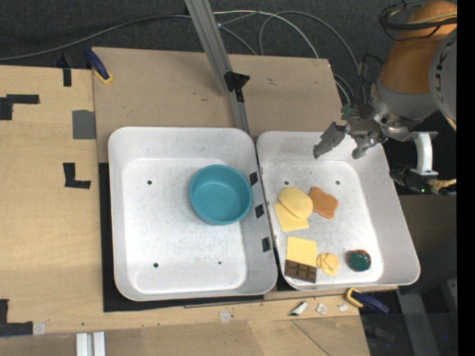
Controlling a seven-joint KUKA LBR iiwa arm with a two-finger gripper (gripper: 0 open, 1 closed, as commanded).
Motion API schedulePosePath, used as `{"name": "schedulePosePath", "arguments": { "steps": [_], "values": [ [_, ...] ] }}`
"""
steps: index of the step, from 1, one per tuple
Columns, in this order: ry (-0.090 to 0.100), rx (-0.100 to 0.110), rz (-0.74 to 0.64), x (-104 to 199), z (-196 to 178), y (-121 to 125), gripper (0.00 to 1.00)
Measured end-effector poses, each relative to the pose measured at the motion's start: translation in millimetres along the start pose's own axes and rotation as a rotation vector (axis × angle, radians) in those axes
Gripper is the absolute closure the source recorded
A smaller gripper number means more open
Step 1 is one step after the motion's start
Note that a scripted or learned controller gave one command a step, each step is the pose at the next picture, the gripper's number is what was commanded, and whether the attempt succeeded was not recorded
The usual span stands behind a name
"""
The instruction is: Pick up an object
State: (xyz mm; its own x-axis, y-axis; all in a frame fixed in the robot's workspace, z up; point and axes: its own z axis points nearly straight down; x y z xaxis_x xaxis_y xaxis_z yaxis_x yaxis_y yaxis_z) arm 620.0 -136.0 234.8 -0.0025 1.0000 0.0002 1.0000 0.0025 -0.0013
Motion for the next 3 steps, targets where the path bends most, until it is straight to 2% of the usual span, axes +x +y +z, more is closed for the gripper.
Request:
{"name": "schedulePosePath", "arguments": {
  "steps": [1,2,3],
  "values": [
    [0.000,0.000,0.000,0,0,0,0.00],
    [0.000,0.006,0.001,4,57,-10,0.00],
    [0.000,0.007,0.001,2,121,-8,0.00]
  ]
}}
